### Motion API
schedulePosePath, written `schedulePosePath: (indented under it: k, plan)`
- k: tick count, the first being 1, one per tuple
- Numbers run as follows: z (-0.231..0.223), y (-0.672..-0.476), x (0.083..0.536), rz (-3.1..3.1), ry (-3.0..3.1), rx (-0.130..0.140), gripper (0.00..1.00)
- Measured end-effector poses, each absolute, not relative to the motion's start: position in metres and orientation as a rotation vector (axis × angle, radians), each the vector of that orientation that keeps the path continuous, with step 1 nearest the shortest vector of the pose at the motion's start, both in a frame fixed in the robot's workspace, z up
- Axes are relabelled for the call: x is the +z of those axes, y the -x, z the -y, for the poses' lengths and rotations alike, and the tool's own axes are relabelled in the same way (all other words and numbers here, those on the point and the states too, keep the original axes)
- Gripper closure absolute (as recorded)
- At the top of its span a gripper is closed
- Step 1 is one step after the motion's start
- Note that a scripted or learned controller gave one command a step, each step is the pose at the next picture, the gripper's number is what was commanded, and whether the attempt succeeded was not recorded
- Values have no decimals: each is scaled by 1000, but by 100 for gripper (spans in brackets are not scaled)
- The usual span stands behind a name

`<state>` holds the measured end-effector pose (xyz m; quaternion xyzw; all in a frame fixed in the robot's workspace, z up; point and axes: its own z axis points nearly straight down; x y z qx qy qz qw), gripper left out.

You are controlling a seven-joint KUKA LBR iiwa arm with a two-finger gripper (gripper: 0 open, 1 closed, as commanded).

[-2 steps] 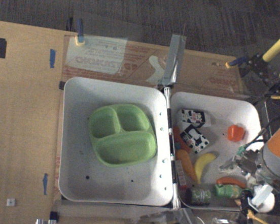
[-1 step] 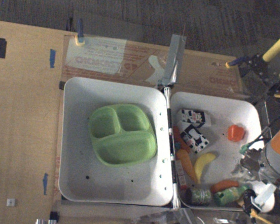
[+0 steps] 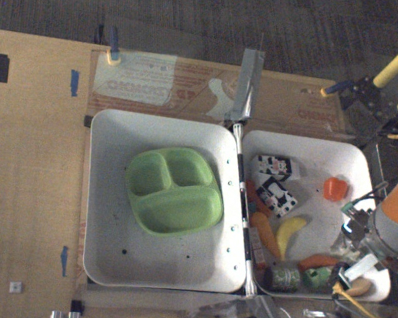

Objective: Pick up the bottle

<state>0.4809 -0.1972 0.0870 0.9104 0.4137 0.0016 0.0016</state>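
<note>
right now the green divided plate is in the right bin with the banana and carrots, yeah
Not quite. The camera view shows the green divided plate alone in the left bin. The banana and carrots lie in the right bin.

The two white bins (image 3: 99,251) are seen as smooth, slightly glossy plastic. The green tray (image 3: 174,191) appears as matt plastic. The bench (image 3: 20,189) is covered in matt brown cardboard.
</note>
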Motion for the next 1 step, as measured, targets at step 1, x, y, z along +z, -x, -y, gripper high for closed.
schedulePosePath:
  k: [1]
  plan:
    - [194,-482,87,-1304,-2860,9,0]
